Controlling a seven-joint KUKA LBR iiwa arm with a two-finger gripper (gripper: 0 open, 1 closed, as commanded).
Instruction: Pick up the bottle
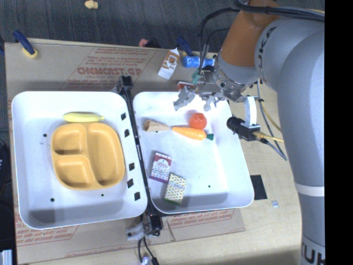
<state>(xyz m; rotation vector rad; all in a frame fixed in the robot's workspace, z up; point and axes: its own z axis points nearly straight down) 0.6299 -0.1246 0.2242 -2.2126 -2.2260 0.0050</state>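
gripper (pixel 194 97) hangs over right bin's (pixel 234 164) far edge; bottle unidentifiable.

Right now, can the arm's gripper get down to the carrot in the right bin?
Probably yes. The gripper hangs over the right bin's far side, just beyond the carrot, with nothing above the carrot. Only the tomato beside the carrot crowds it.
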